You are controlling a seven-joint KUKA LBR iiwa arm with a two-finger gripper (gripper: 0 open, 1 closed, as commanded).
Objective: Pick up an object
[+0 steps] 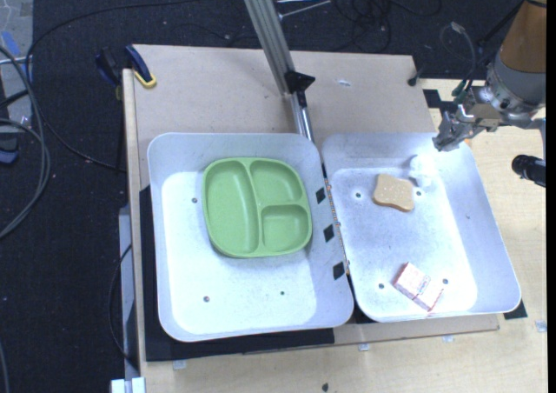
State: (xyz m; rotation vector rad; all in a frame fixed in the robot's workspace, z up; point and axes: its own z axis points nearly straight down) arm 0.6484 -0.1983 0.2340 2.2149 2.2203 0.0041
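Two white bins sit side by side on a bench. Near the right bin's far edge lies a bread slice. Above the far right corner, the gripper carries nothing; descending there risks striking the rim.

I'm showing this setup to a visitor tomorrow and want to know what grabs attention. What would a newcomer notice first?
The green divided plate stands out most, lying in the left bin against its white floor. In the right bin lie a tan slice of bread near the far end and a small pink and white packet near the front. The gripper hangs over that bin's far right corner, below the arm's orange band.
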